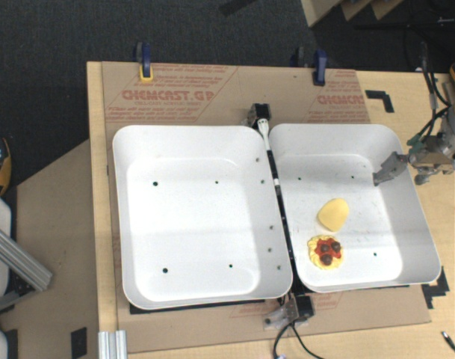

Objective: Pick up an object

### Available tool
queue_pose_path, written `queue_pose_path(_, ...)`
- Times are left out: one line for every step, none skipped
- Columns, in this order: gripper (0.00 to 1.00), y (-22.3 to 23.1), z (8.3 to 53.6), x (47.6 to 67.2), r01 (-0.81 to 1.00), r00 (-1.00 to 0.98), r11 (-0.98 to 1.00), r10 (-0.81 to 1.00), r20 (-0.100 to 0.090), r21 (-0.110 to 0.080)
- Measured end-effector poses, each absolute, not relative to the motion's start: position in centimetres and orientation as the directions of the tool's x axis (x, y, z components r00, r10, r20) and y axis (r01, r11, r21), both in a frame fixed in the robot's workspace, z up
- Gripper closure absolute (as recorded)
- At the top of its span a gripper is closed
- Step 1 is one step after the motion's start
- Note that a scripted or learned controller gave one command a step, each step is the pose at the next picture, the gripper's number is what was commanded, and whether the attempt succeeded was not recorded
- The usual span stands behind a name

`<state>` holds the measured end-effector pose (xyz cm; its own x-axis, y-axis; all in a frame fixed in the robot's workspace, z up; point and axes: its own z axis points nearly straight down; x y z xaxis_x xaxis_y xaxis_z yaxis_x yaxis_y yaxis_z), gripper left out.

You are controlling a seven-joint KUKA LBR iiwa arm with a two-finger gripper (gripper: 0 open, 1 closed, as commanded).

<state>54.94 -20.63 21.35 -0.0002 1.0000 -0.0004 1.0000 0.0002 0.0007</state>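
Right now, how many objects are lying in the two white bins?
2, both in the right bin: a plain yellow piece near its middle, and a yellow piece topped with red and dark bits just below it, toward the front edge. Nothing appears hidden.

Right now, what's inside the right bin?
The right bin holds two objects close together near its front: a plain yellow piece and, just in front of it, a yellow piece with red topping. The gripper reaches over its right rim; nothing visibly hidden.
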Motion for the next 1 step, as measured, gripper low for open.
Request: queue_pose_path(0.0,-13.06,8.99,54.1,1.0,-0.006,0.006,1.0,0.007,-0.011)
